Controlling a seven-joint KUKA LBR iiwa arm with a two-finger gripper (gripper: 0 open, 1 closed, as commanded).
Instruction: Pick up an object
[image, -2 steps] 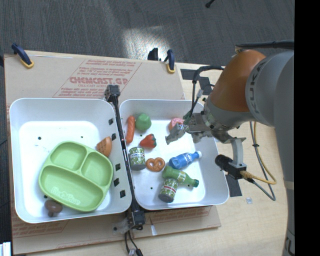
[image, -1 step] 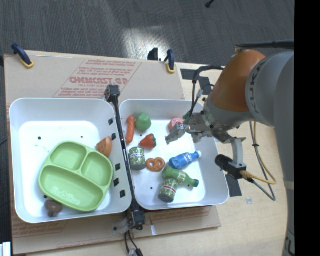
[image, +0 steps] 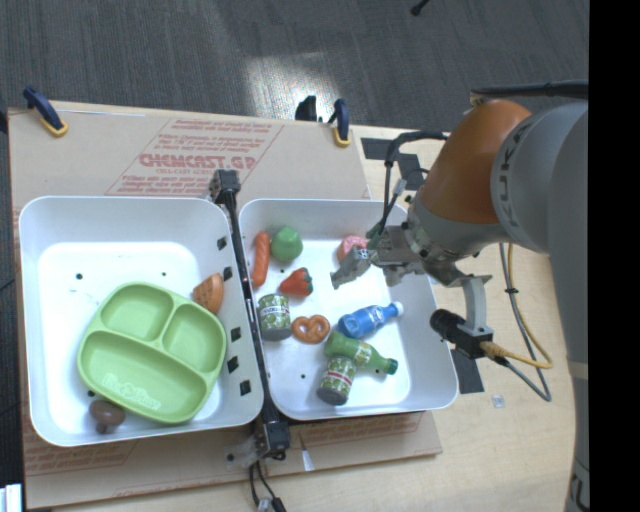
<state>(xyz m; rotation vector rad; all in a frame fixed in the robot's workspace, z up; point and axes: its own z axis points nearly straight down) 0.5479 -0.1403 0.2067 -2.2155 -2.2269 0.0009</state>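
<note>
we've got the gripper (image: 349, 268) hovering low over the right bin (image: 430, 385), can't tell its state, near the pink donut (image: 350, 243), blue bottle (image: 368, 320) just below, green tray (image: 152, 351) in the left bin

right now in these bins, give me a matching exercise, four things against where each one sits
Things:
1. green divided plate
2. carrot
3. blue bottle
4. pretzel

Places:
A. right bin, against the divider, beside the green ball
B. right bin, middle of the floor, just left of a bottle
C. left bin, lower half
D. right bin, near its right wall, under the arm

Pairs: 1-C, 2-A, 3-D, 4-B
</note>
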